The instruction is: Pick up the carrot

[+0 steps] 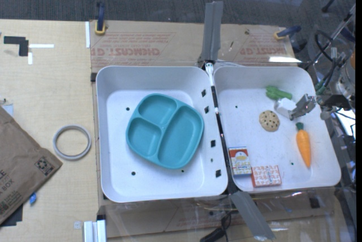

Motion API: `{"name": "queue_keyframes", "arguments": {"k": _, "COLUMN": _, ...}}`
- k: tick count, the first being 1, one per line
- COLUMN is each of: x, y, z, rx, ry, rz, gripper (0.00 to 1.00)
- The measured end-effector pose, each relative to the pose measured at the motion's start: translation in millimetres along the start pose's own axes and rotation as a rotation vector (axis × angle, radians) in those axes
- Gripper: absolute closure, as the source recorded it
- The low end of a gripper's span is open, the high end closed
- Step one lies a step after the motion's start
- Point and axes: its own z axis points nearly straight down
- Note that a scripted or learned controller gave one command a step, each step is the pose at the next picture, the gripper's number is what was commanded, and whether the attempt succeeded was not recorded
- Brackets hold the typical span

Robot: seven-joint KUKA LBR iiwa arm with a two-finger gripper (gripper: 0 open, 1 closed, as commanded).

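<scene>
Orange plastic carrot (304,147) with a green top, lying in the right-hand shallow white bin (249,88) near its right wall, leafy end toward the far side, tip toward the near side. Lying flat on the bin floor, apart from every neighbour, so a grasp from above looks open on both flanks. Metallic two-finger end effector (301,106) just beyond the carrot's green top, on the far side, reaching in from the right and low over the bin. Too small and glinting to tell how far open, or whether anything sits between the fingers; nothing visibly held. Carrot certainly not lifted yet.

Just left of the end effector, a round tan cookie with dark chips (270,120); farther off, a green leafy toy vegetable (278,93). Along the near edge of the same bin, two small red-and-white printed boxes (253,169), well clear of the carrot.

Left-hand white bin (107,122) carrying a teal three-compartment plate (164,130), compartments bare. On the wooden surface (45,77) to the left, a grey tape ring (72,141) and a brown cardboard box (20,170).

Judged: approach stage, with a short shift toward the near side probably needed to centre over the carrot's body.
</scene>
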Motion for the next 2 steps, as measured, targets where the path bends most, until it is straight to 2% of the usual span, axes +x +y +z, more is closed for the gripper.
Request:
{"name": "queue_keyframes", "arguments": {"k": 1, "x": -49, "y": 6, "z": 92, "rx": 0.000, "ry": 0.001, "rz": -0.121, "gripper": 0.00}}
{"name": "queue_keyframes", "arguments": {"k": 2, "x": -44, "y": -7, "z": 154, "rx": -0.001, "ry": 0.007, "rz": -0.253, "gripper": 0.00}}
